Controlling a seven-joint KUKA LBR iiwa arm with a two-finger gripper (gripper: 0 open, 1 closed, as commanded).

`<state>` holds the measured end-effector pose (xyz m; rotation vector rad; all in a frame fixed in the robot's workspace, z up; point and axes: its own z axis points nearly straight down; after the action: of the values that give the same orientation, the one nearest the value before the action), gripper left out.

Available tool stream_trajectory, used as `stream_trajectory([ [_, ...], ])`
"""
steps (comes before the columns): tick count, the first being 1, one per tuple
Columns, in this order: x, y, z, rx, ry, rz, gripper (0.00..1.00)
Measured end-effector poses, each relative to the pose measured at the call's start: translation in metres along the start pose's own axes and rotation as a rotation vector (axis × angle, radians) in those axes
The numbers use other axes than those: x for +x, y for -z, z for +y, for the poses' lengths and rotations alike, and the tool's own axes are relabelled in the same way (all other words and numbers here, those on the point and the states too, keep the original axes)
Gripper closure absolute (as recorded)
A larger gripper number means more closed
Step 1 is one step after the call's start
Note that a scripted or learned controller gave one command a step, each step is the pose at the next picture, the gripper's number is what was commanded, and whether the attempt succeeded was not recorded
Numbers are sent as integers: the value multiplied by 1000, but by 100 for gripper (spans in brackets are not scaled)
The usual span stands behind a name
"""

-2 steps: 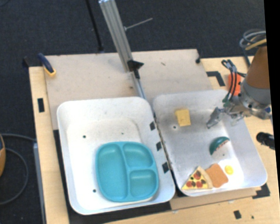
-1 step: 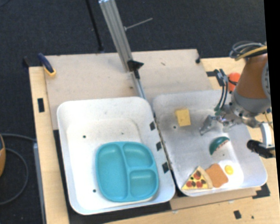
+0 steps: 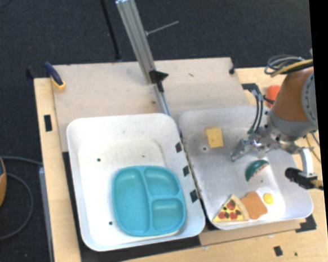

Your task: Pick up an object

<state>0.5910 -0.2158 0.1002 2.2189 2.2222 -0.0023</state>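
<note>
My gripper [image 3: 240, 150] hangs low over the middle of the right bin [image 3: 213, 177], reaching in from the right. A yellow block [image 3: 213, 136] lies just to its upper left, apart from it. A dark green rounded piece [image 3: 256, 169] sits right below the gripper. At the bin's front edge lie a pizza slice [image 3: 229, 210], an orange toast-like piece [image 3: 253, 205] and a small yellow piece [image 3: 267, 198]. Nothing shows between the gripper's tips.
The left bin [image 3: 96, 130] holds a turquoise divided plate [image 3: 148, 199] in its front half. A slanted metal post [image 3: 140, 44] rises behind the bins, near where they meet. The grey and orange arm [image 3: 292, 103] covers the right bin's far right corner.
</note>
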Motion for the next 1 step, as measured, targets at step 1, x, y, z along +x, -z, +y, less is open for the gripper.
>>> stream_trajectory([
  [1,-1,13,2,-7,0,-2,100],
])
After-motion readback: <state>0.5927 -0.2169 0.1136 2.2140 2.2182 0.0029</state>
